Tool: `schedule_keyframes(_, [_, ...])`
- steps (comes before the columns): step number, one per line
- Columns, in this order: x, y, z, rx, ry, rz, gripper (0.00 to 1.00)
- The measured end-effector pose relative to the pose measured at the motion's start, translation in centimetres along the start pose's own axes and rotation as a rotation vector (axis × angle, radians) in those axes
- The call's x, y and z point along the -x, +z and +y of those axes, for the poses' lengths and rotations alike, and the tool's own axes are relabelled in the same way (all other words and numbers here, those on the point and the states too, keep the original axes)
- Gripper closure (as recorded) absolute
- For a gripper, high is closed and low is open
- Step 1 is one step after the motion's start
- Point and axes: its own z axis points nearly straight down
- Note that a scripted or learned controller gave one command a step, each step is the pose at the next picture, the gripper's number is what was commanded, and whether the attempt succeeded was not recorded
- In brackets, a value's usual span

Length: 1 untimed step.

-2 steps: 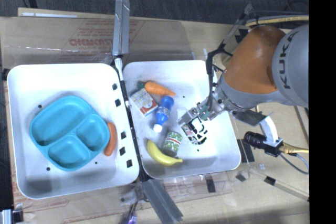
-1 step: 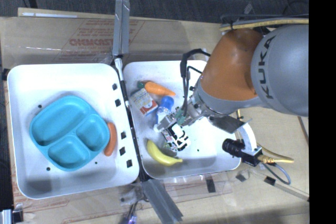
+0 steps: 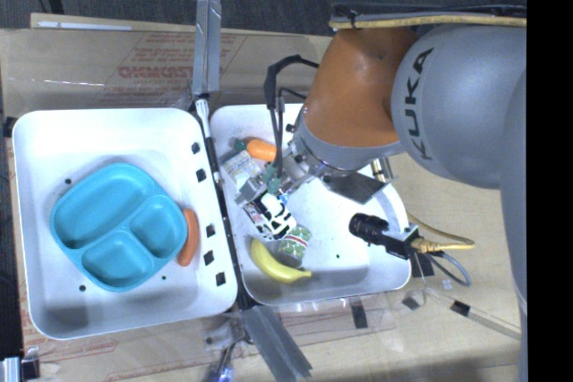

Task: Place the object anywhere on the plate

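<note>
Crowding right bin, plate unobstructed

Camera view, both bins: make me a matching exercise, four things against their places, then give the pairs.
Things:
1. blue plate
2. banana
3. carrot
4. sausage

Places:
A. near edge of the right bin, below the pincer
B. far part of the right bin, close to the arm's wrist
C. middle of the left bin
D. left bin, against the plate's right edge

Pairs: 1-C, 2-A, 3-B, 4-D
</note>
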Motion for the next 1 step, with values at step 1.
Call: schedule_keyframes(1, [-4.27, 3.47, 5.90, -0.001, -0.107, -0.001, 1.00])
